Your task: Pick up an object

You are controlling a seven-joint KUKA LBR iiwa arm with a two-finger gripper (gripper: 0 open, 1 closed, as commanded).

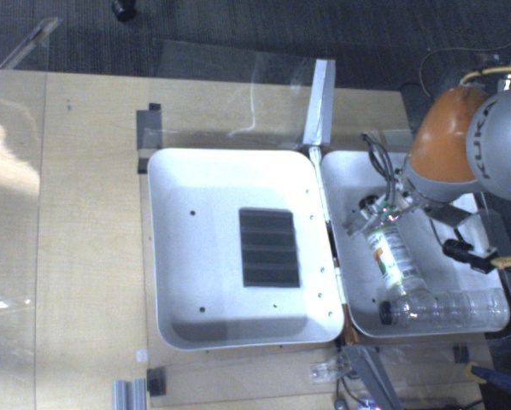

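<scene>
Arm (pixel 486 135): grey, with an orange band above the wrist, reaching in from the right and hanging over the right bin's upper half.
Gripper (pixel 377 214): low over the right bin, near its left wall, just above the top end of the small bottle; cables and metal parts crowd the tip.
Opening of the tool: cannot tell; tip too small and cluttered to read as wide or narrow.
Contact: tip at or just beside the small bottle's upper end; touching or merely close cannot be told. Nothing plainly seen gripped.
Small bottle (pixel 392 259): clear, with a white and green label, lying in the right bin on a slant, upper end toward the gripper, lower end toward the bin's front edge.
Large clear bottle (pixel 448 308): lying on its side along the front edge of the right bin, dark cap end to the left, close to the small bottle's lower end.
Right bin (pixel 345 178): shallow, white, holding both bottles.
Left bin (pixel 187 186): shallow, white, touching the right bin along one side.
Dark ridged pad (pixel 269 247): rectangular, lying flat near the middle of the left bin's floor, well apart from the gripper.
Bench (pixel 85 254): pale wood, bearing both bins.
</scene>
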